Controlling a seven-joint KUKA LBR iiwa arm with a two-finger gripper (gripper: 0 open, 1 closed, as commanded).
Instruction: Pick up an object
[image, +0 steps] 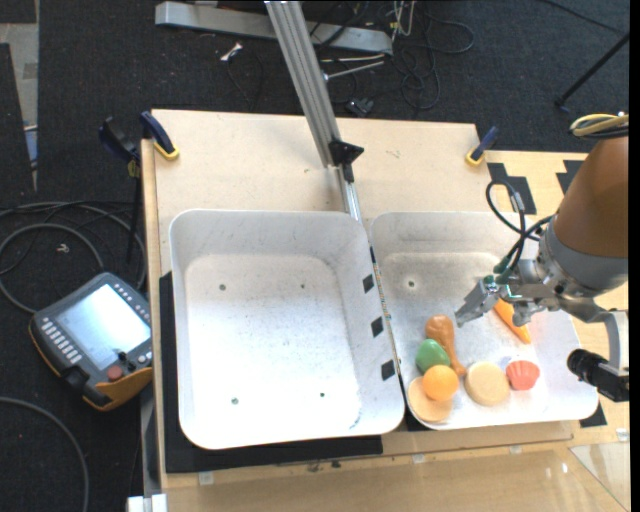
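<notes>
- Handheld control pendant (92, 340) lies on the floor, left of the table (250, 160).
- Left bin (190, 250) sits on the table, touching the right bin (440, 235) along a shared edge.
- Right bin, front portion: brown piece (442, 336), green piece (432, 355), orange ball (440, 383), tan disc (488, 384) and red piece (522, 375), closely grouped.
- Pincer (488, 302) hangs above the right bin, beside an orange piece (513, 318); finger state cannot be told; nothing seen clamped.

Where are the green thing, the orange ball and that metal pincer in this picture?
green thing (432, 354), camera view, on its rounded top.
orange ball (440, 382), camera view, at its middle.
pincer (490, 305), camera view, midway between its fingertips.
</notes>
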